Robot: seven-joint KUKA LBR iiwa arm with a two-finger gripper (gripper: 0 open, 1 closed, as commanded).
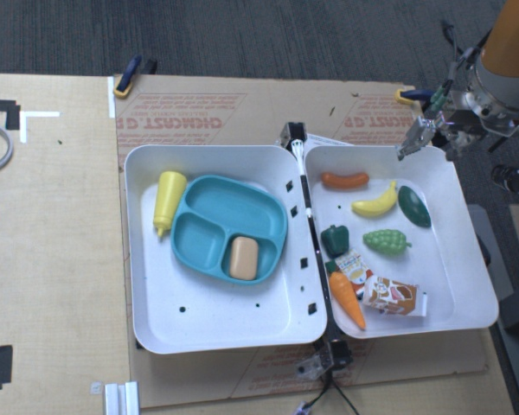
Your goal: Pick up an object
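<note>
gripper (413,145) sits at the far right corner of the right bin (467,232), just over its back rim, arm coming in from the right with the orange band (509,37) above the wrist. can't tell if the fingers are spread or pressed together, too small and cluttered at that end. nothing visible between them. candidate objects all lie nearer the camera than the fingers: hot dog (344,180) closest, down-left of the tips; yellow banana (376,202) just below that; dark green avocado-like piece (413,207) almost straight below the tips, touching the banana's end or just beside it, can't tell which. further off: bumpy light green piece (387,241), dark green pepper (334,239) by the divider, carrot (347,299) lying slanted, a snack packet (391,296) just beside the carrot, and a small printed card (353,266) above them. well to the left of the fingers, left bin (156,318) holds a teal divided plate (229,229) with a tan bread-like piece (243,258) in its right compartment, and a yellow mustard bottle (167,201) touching the plate's left edge. both bins rest on cardboard (190,115).
</note>
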